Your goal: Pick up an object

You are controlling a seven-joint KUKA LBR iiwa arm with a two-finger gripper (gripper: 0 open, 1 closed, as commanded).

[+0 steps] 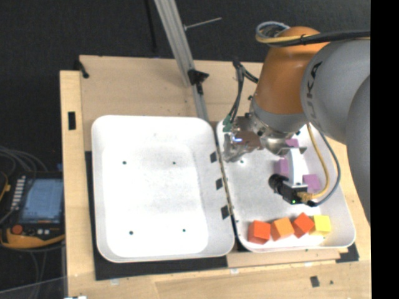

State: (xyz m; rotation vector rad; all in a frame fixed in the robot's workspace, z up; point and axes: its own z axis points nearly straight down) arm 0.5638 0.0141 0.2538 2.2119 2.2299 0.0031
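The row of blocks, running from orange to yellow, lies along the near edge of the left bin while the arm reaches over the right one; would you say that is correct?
Not quite: the row of blocks, running from orange to yellow, lies along the near edge of the right bin, not the left bin. The camera view shows this, with the arm reaching over the right bin as you say.

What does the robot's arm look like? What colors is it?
The arm is big, round and smooth grey, with a shiny orange band above the wrist. Below that sits a silvery metal gripper. Thin dark and yellowish cables loop around it, and a tiny green light glows nearby.
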